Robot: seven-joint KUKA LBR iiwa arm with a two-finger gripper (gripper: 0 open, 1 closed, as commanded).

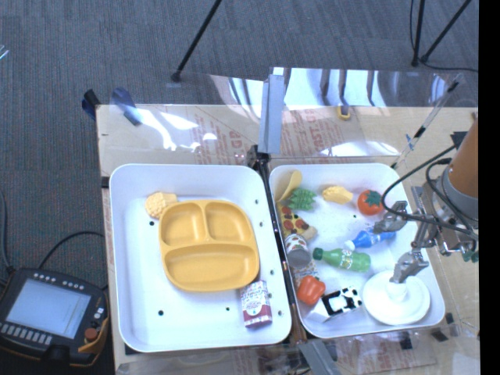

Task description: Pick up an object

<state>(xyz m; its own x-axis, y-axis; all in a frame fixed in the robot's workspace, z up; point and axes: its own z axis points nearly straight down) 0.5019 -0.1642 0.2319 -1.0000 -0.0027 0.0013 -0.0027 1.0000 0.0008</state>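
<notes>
A fixed overhead camera looks down at a slant on two shallow white bins sitting side by side on a bench. The left bin [125, 209] holds a yellow divided tray [208, 244], a small yellow toy [160, 203] touching the tray's upper left corner, and a red and white carton [255, 303] just below the tray. The right bin [433, 287] is crowded: a banana [290, 184], a green leafy toy [301, 200], a corn cob [337, 194], a tomato [369, 201], a pizza slice [297, 226], a tin can [297, 250], a green bottle [344, 259], a blue bottle [370, 238], an orange pepper [310, 290], a black and white block [341, 302] and a white plate [397, 299]. The arm reaches in from the right, and its gripper [400, 247] hangs with fingers spread wide, holding nothing; one fingertip is at the blue bottle, the other is over the white plate. No object has been lifted yet. The likeliest trouble is a failed grasp: the fingers straddle bare bin floor, so closing may catch nothing, or the blue bottle may roll away. The lower finger could also tip the white plate.
</notes>
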